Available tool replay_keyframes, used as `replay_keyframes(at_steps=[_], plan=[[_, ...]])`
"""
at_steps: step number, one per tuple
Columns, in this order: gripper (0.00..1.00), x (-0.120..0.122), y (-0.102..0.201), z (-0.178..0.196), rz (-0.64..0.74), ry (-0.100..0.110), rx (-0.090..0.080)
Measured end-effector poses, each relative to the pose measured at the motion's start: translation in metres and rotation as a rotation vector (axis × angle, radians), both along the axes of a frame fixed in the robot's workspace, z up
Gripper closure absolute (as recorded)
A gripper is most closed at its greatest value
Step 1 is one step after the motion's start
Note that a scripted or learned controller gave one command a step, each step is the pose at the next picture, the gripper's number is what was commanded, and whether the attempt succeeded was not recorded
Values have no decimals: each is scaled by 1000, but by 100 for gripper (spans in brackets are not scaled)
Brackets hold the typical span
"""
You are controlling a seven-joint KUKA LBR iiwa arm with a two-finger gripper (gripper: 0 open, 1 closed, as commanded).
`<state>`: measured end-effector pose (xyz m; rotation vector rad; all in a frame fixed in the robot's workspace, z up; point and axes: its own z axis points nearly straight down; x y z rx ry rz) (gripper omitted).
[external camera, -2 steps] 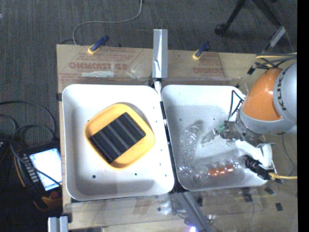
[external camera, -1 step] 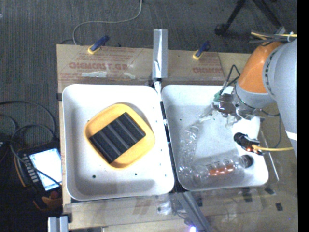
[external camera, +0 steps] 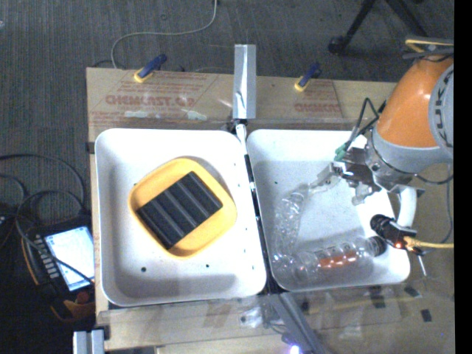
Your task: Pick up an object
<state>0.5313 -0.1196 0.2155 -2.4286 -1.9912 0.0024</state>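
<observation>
Hovering my claw [external camera: 352, 177] over the right bin [external camera: 324, 142], grip state impossible to tell, I judge the clear plastic bottle [external camera: 328, 260] at my six o'clock reachable, the yellow-and-black block [external camera: 184, 206] lying far toward nine.

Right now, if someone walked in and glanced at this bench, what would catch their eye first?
Most likely the yellow tray with a black ribbed insert, lying at an angle in the left bin. Next, the arm's orange band at the right, with its hand over the right bin. Below it, clear plastic bottles lie along that bin's near side, hard to make out against the white.
</observation>
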Motion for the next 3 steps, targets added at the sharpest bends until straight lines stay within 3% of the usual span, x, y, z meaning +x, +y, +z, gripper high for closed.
replay_keyframes(at_steps=[1, 2, 3], plan=[[0, -6, 23, -120, 199, -23, -1], [0, -6, -39, -91, 275, -3, -1], [0, -6, 12, -56, 235, 0, 1]])
